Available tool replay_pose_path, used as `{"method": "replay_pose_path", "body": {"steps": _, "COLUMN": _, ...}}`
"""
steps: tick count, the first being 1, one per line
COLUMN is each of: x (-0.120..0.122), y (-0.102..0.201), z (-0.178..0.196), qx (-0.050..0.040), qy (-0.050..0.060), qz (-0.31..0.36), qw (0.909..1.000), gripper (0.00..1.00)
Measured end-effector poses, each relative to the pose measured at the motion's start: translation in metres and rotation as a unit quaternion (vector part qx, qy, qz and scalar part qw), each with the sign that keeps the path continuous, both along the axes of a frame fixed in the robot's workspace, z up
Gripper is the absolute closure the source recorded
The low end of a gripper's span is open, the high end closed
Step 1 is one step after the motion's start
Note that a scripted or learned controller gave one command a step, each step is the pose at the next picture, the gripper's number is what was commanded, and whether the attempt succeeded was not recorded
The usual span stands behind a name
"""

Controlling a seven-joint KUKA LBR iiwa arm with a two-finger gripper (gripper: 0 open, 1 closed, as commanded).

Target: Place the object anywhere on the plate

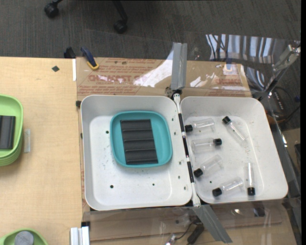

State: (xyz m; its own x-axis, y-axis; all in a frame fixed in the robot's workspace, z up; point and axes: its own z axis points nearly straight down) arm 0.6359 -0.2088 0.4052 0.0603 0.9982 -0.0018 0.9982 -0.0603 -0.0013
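Near edge: a green lid (23,238) with a grey top sits at the bottom left corner, on the table (43,186).
Far left: a green tray (10,109) holds a dark block (5,132), well apart from both bins.
Left bin (93,158): the teal plate (165,139) lies flat, a little above the bin's middle, with a dark ribbed insert (138,139) covering most of its floor.
Right bin (267,143): six clear vials (206,143) with black caps lie scattered on their sides, none touching the plate. The object to move is most likely one of these.
Tool: I cannot tell whether it is open or closed, and nothing is seen gripped.
Stage: by the layout, no vial has been carried over yet; a pick from the right bin comes first.
Risk, pick: the vials are round, smooth and see-through, so closing on one could roll it or squirt it sideways.
Risk, crowding: two vials near the bin's lower right lie just beside each other, so fingers could nudge the neighbour.
Risk, place: a vial dropped on the ribbed insert may roll; across the ribs it could tip toward the plate's raised rim.
Risk, carry: the ridge between the bins could catch a low carry.
Surface: pale wood table, with brown cardboard (119,76) behind the bins and a grey post (178,67) at their join.
Room: dark carpet (158,21) with chair casters (51,7) at the back; a clear sheet (248,52) glints at upper right.
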Motion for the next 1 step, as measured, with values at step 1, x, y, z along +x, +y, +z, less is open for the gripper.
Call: {"method": "replay_pose_path", "body": {"steps": 1, "x": 0.0208, "y": -0.0110, "z": 0.0352, "qx": -0.0001, "qy": 0.000, "qz": 0.007, "qw": 1.0000, "gripper": 0.00}}
